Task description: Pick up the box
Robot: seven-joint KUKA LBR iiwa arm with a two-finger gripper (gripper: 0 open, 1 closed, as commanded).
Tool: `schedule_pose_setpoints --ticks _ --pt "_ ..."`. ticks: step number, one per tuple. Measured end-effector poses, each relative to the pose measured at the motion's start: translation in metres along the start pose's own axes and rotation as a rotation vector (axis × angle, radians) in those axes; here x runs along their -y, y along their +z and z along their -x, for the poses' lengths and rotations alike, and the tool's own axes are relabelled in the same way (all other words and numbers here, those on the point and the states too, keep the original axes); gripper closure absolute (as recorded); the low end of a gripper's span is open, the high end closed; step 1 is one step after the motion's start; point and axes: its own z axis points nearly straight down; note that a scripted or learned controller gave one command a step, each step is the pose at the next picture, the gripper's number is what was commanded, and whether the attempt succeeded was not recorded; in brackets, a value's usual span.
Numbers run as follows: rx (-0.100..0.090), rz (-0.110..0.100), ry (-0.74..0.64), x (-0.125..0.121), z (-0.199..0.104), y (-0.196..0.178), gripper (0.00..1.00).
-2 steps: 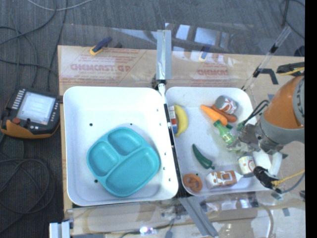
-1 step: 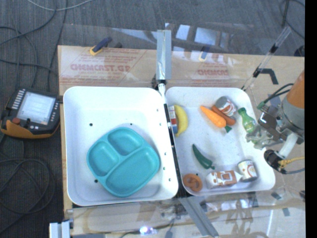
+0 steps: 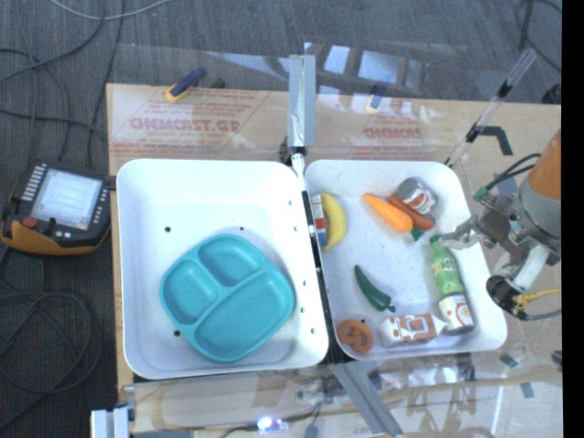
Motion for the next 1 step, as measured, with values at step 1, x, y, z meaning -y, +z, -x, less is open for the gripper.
schedule_pose_setpoints --ticks 1 --pt "-0.02 0.0 -0.028 -0.0369 -0.0389 0.1165 0.0"
